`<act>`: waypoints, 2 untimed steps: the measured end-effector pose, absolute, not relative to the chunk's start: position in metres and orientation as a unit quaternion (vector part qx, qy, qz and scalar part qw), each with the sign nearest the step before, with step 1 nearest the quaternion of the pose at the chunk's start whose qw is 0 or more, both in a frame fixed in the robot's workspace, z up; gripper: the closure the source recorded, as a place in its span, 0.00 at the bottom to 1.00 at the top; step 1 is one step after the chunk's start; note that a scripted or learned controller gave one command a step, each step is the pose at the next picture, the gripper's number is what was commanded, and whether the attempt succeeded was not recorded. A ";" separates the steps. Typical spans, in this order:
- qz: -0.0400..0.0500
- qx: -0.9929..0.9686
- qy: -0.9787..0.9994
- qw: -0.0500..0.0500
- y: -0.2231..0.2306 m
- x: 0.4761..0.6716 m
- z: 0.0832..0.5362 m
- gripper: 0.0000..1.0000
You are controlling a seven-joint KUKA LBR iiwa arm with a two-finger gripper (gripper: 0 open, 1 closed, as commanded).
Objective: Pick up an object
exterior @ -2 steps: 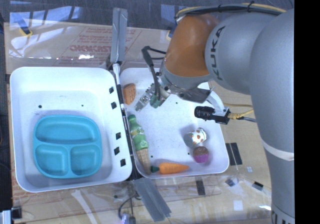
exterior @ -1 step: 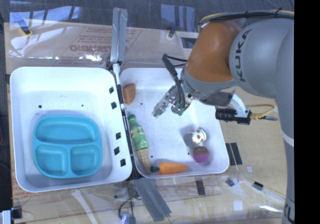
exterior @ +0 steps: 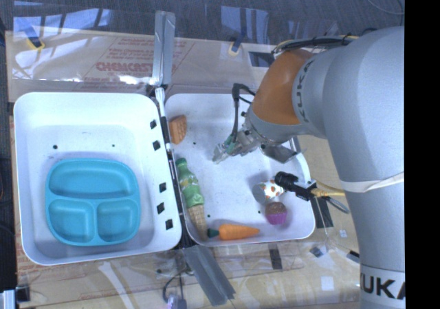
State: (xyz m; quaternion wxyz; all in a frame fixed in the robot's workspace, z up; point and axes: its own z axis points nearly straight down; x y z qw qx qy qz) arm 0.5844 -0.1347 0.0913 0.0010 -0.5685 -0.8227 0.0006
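Hidden under arm: far right corner and most of right wall of right bin.
Cut off at near edge: lower body of arm.
Blurred: tip of gripper, outline lost against bin floor.
Too small to name: pale lump just far of purple cupcake.
Unreadable: label on green bottle at left wall.
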 end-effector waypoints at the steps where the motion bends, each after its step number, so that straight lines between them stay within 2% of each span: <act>1: 0.000 -0.568 -0.823 0.001 -0.135 0.584 0.091 0.00; 2: 0.001 -0.591 -0.807 0.002 -0.153 0.476 0.091 0.00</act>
